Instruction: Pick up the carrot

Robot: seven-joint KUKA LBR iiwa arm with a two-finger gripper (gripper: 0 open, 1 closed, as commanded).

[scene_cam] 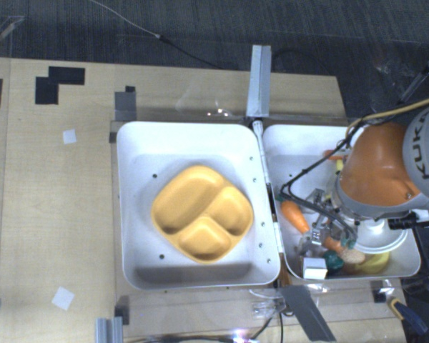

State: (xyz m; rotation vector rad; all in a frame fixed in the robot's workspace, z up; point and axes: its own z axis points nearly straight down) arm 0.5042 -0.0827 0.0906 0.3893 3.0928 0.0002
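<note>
1. The carrot [295,216] is a short, stubby orange piece with rounded ends, smooth and slightly glossy, lying at a slant in the right bin [300,145], close to that bin's left wall.
2. Its upper end points toward the divider between the two bins; its lower end runs toward the cluster of metal parts under the arm's wrist.
3. The end effector [322,238] sits low in the right bin, just beside the carrot's lower right end; whether its tips are apart or together cannot be told, since the wrist and cabling cover them.
4. The carrot lies on the bin floor beside the end effector, not visibly gripped.
5. The arm [375,166] comes in from the right, its orange band bulking over the middle of the right bin, with black cables looping along its left side.
6. Near the front wall of the right bin lie several small items: a white block [314,269], a dark green piece [334,261], a pale rounded item [354,256] and a yellow one [375,263].
7. The left bin [136,263] holds a yellow divided plate [202,211] with three compartments, set about the middle.
8. Both bins rest on a light wooden worktop [50,213].
</note>
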